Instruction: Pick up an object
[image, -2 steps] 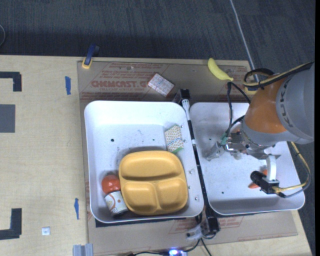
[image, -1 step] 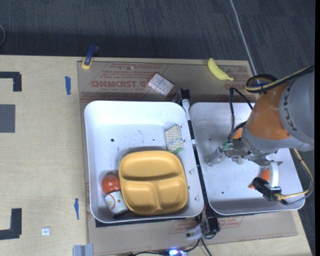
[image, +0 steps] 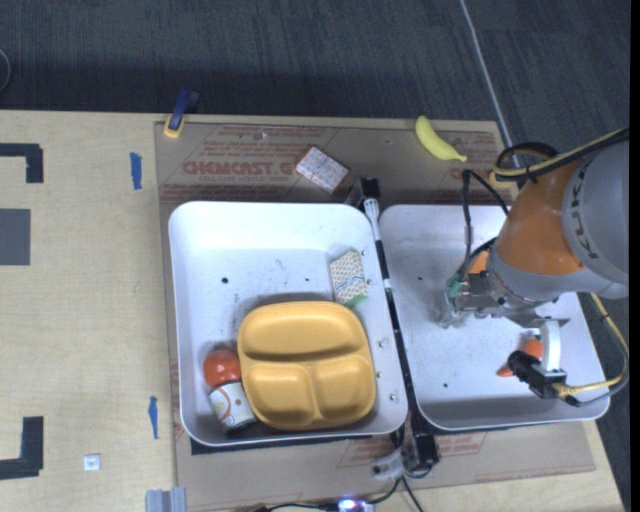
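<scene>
Pale wood-grain bench (image: 80, 330) stretches out under both bins, marked with black squares and short strips of blue tape, with dark carpet beyond its far edge.

Nearest me, at the front of the left bin (image: 200, 260), a yellow moulded tray (image: 305, 362) with three rounded compartments lies flat, smooth and glossy, taking up most of the front half and nearly touching the front and right walls. Tucked against its left side are a round orange-red piece (image: 221, 367) and, just in front of that, a small white can with orange print (image: 231, 404), lying tilted; the tray's rim hides part of both. Behind the tray, a small patterned packet (image: 348, 276) sits close to the right wall. The back half of this bin is bare white plastic with a few dark specks.

In the right bin (image: 430, 390) the front left floor is bare. The grey arm with its orange band (image: 545, 235) reaches in from the right and covers the back right part. Its claw (image: 462, 298) points down near the bin floor at mid-left; I cannot tell how it is set, the tip is too small and cluttered. A white and orange fitting (image: 540, 362) with black cable hangs off the arm near the front right.

Farther back, on the printed cardboard sheet (image: 250, 160), lie a small pink-checked packet (image: 321, 168) and a yellow banana (image: 438, 140); a blue clamp (image: 181, 110) grips its far left corner.
</scene>
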